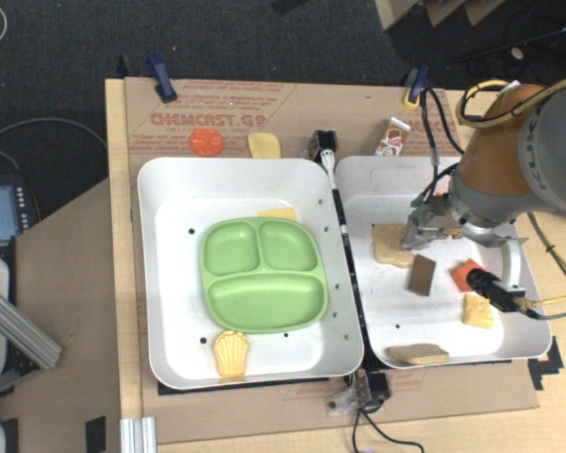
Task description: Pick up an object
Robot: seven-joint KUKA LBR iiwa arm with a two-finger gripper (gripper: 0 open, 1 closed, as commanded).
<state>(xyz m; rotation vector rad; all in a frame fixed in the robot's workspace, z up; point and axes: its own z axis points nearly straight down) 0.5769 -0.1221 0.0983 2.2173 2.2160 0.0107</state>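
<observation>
The right bin (pixel 387 182) holds a tan bread-like piece (pixel 389 249), a brown block (pixel 422 276), a red-orange item (pixel 466 273), a yellow chunk (pixel 478 312) and a flat tan piece (pixel 417 353). My gripper (pixel 421 231) hangs low over the right edge of the tan bread-like piece, just above the brown block. The grey wrist and orange band (pixel 495 154) cover what lies directly under the gripper. Nothing shows as lifted.
The left bin (pixel 165 253) holds a green divided plate (pixel 262 274), a yellow shell-shaped toy (pixel 231 353) and a pale yellow piece (pixel 278 214). Behind the bins lie an orange disc (pixel 206 142), a yellow block (pixel 263 145) and a small carton (pixel 392 138).
</observation>
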